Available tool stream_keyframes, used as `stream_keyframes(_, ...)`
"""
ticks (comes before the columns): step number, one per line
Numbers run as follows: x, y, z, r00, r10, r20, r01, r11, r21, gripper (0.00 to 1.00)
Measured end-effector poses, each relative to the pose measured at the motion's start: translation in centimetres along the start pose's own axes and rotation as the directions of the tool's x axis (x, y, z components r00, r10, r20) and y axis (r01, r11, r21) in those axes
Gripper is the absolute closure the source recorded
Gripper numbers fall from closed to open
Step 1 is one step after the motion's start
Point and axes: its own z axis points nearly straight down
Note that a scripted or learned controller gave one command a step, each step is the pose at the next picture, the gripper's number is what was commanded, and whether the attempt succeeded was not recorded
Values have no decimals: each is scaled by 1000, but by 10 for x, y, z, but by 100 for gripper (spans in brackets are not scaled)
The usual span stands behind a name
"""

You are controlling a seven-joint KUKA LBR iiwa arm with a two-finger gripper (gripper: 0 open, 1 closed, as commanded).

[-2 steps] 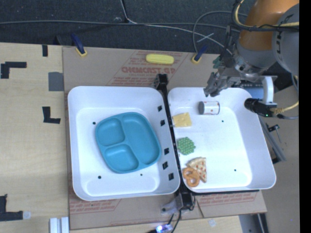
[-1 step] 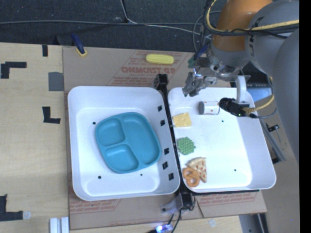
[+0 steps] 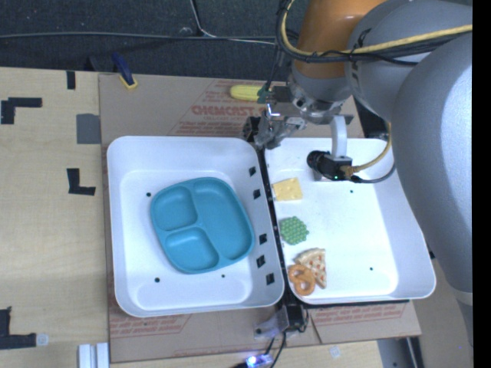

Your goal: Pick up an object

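My gripper (image 3: 268, 127) hangs over the top end of the divider between the two bins, at the right bin's far left corner. Nothing shows in its grasp. In the right bin (image 3: 368, 228), along its left side, lie a yellow cheese-like slab (image 3: 288, 189), a green knobbly piece (image 3: 293, 229) and a pile of pretzels (image 3: 309, 271). The slab is the closest to the gripper, a short way nearer the front. The left bin (image 3: 130, 175) holds a blue divided plate (image 3: 201, 225).
The grey arm with its orange band (image 3: 337, 14) fills the upper right and overhangs the right bin's far side. A black device on a cable (image 3: 328, 165) hangs over the right bin. A yellow object (image 3: 245, 93) lies on the cardboard behind the bins.
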Motion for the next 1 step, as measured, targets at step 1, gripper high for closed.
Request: stream_keyframes(1,55,3,-1,1000,1,0,-1,1000,-1,100)
